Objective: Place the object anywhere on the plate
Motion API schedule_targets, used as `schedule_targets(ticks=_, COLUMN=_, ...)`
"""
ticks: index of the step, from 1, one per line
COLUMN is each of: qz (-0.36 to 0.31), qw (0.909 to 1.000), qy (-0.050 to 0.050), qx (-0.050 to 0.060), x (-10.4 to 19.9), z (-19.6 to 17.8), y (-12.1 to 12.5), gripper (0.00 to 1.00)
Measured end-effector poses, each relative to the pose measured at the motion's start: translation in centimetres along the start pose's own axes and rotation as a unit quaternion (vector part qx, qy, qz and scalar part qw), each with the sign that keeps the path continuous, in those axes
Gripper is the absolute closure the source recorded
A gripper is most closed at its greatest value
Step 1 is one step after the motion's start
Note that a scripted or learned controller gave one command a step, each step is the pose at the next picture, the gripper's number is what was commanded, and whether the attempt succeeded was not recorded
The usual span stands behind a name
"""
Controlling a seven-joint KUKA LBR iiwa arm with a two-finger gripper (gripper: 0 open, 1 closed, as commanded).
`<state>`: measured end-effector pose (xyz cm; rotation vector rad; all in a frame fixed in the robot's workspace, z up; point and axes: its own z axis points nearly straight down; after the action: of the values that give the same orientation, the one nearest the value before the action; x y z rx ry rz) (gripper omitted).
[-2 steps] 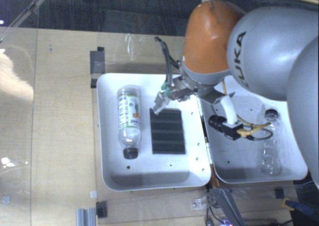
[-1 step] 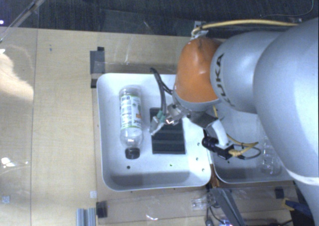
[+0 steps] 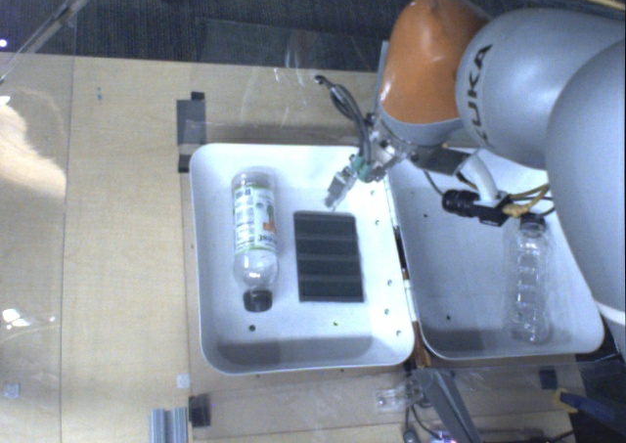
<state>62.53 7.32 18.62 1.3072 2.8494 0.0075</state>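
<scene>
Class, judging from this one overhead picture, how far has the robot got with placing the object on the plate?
Done: nothing yet. The labelled bottle lies in the left bin beside the dark ridged plate, not on it. In hand: the gripper hovers over the plate's far edge, with nothing seen between its fingers. Left: grasp the bottle, carry it over and set it on the plate. A clear bottle lies in the right bin.

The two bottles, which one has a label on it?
The bottle in the left bin, lying beside the dark ribbed plate, has a printed label and a dark cap. The clear bottle in the right bin is bare.
</scene>
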Motion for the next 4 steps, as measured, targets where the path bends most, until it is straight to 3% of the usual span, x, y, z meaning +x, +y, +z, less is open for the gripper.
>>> schedule_targets(ticks=1, qz=-0.058, qw=0.9983, qy=0.001, qx=0.001, x=6.1, z=0.0, y=-4.1, gripper=0.00)
schedule_targets(ticks=2, qz=-0.156, qw=0.9877, qy=0.001, qx=0.000, x=6.4, z=0.0, y=-3.5, gripper=0.00)
schedule_targets(ticks=3, qz=-0.294, qw=0.9558, qy=0.000, qx=-0.002, x=8.6, z=-5.2, y=-0.7, gripper=0.00)
schedule_targets(ticks=4, qz=-0.309, qw=0.9511, qy=0.000, qx=0.000, x=4.9, z=-4.6, y=-6.2, gripper=0.00)
